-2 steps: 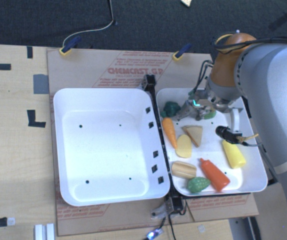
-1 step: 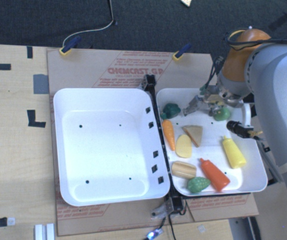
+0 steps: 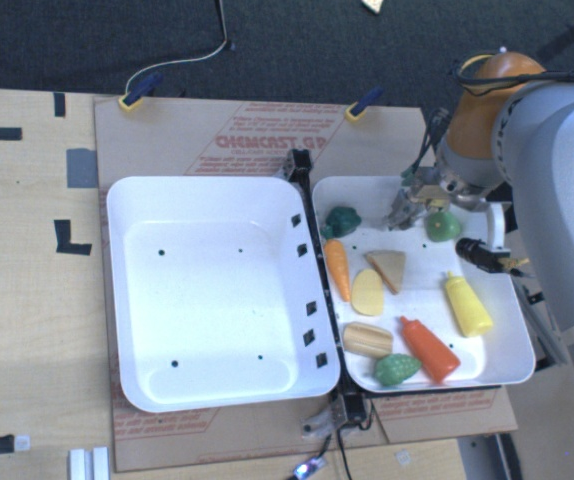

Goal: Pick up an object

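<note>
A pale wooden bench point(image 3: 27, 298) (marked with black tape) meets dark carpet point(image 3: 87, 18) crossed by a white cable point(image 3: 202, 53).

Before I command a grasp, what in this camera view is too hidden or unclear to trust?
- Tool: small and blurred; whether it grips anything cannot be told.
- Green object beside the tool: partly covered by the wrist, so its shape is unclear.
- Right bin: its far right rim is hidden under the grey arm.
</note>
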### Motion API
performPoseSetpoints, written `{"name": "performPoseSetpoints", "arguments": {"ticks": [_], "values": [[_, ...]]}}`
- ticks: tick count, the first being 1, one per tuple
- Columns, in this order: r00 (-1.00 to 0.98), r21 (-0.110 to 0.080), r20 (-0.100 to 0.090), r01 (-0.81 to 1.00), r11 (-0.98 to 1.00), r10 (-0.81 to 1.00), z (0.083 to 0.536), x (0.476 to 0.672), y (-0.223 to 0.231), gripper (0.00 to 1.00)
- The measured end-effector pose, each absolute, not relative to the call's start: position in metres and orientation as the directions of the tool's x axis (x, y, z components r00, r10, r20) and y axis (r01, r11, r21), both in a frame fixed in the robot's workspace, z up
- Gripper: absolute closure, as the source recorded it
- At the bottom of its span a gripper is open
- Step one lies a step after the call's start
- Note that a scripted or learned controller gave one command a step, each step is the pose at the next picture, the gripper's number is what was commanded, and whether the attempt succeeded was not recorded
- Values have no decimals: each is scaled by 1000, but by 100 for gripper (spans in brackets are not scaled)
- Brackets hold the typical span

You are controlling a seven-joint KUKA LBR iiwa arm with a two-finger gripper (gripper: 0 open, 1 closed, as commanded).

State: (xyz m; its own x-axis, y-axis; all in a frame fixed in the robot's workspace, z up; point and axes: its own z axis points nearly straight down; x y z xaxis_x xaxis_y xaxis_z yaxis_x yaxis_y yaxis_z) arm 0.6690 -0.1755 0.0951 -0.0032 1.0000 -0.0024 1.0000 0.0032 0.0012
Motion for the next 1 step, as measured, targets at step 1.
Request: {"name": "performPoseSetpoints", "arguments": {"ticks": [1], "values": [[-7, 0, -6, 1000, 7, 1000, 85, 669, -95, 100]]}}
